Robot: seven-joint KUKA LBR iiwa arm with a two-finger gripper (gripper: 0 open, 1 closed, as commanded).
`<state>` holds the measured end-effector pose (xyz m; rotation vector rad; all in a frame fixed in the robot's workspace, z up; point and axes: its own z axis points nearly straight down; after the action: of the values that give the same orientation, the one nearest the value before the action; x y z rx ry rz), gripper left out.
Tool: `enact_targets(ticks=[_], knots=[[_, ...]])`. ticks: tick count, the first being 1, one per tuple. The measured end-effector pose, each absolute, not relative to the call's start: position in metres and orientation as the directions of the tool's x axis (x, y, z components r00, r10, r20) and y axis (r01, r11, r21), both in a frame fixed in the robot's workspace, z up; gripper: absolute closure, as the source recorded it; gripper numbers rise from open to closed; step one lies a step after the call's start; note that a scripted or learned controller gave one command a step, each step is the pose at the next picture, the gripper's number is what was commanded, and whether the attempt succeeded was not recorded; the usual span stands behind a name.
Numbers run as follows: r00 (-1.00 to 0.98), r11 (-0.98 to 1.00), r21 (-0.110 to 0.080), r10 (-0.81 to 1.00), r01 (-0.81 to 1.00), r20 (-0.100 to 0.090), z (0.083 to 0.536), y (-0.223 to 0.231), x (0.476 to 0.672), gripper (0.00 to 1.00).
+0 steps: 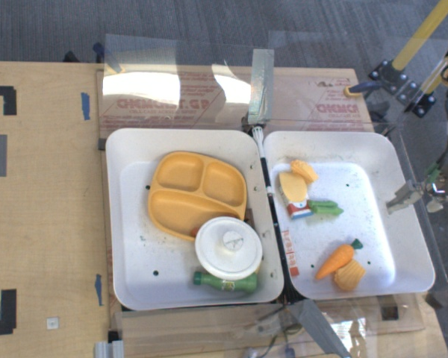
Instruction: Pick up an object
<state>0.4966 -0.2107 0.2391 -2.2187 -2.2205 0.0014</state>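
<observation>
Nothing is lifted yet: the toy carrot [335, 260] (beside a ridged yellow piece [350, 276]) lies in the right bin [403, 200], so all of the picking remains.

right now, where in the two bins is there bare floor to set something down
Left bin: a strip along its left wall, beside the yellow divided plate. Its near right corner is crowded by the white lidded bowl and green bottle. Right bin: the middle and far right corner, between the green-handled toy and the carrot.
</observation>
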Motion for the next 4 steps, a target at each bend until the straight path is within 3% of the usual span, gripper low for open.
enact_targets(ticks=[1,2,3,4], knots=[[0.004,-0.004,-0.004,1.0,1.0,0.003,0.175,-0.162,0.581,0.0],[-0.084,0.084,-0.002,0.996,0.996,0.002,0.122,-0.11,0.633,0.0],[-0.236,0.236,0.002,0.972,0.972,-0.002,0.089,-0.099,0.668,0.0],[-0.24,0.24,0.008,0.971,0.971,-0.004,0.099,-0.097,0.67,1.0]])
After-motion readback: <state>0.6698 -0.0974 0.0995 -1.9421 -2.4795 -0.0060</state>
